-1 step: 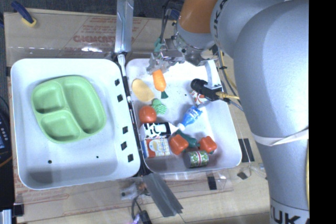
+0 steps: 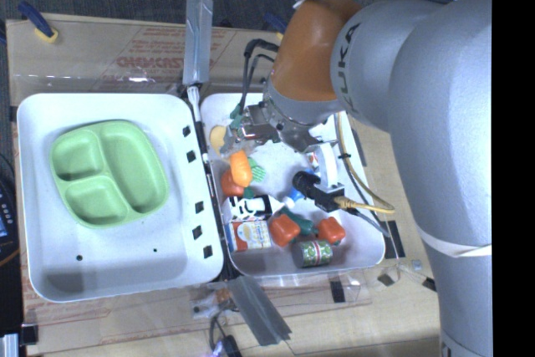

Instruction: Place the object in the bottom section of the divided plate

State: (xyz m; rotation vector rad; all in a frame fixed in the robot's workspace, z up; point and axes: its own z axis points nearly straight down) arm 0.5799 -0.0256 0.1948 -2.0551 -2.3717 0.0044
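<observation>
The grey arm reaches in from the right and hangs over the right bin, its pincer low over the bin's upper left part, close to the wall between the two bins. The wrist body covers the pincer from above, so I cannot tell whether it stands apart or together, nor whether it is clamped on anything. Directly under its tip sits an orange object, touching or nearly touching it; the view does not show which. A pale yellow round thing lies just beside the pincer on the side toward the dividing wall, and a small green piece lies against the orange object on its other side. Further down the same bin lie a white carton with black marks, a second carton with an orange picture, a red-orange pepper-like piece, another red piece and a green can, all crowded together. The green divided plate rests in the left bin, well apart from the orange object, with its bottom section at the plate's lower left.
</observation>
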